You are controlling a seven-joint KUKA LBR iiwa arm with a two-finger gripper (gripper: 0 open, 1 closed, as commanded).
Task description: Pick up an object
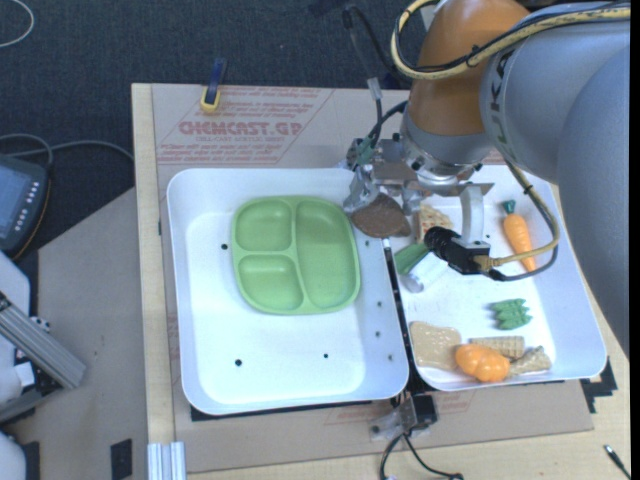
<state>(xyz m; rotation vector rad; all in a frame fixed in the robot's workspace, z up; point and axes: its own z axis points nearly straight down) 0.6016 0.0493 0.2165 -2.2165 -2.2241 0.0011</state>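
Bench (pixel 150 268) | bins: two | green tray (pixel 296 254): one | carrot (pixel 517 237): one

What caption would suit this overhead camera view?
Robot arm's pincer over a brown object between two white bins, beside a green divided tray.

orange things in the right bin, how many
2: a carrot near the far right wall, and a rounded orange piece at the near edge. The arm may hide more.

My bench top is a tan board (pixel 250 128) printed with red lettering, a small yellow and blue clamp (pixel 212 86) at its far edge. Dark grey carpet (pixel 110 28) surrounds it, with thin cables (pixel 20 13) looping at upper left.
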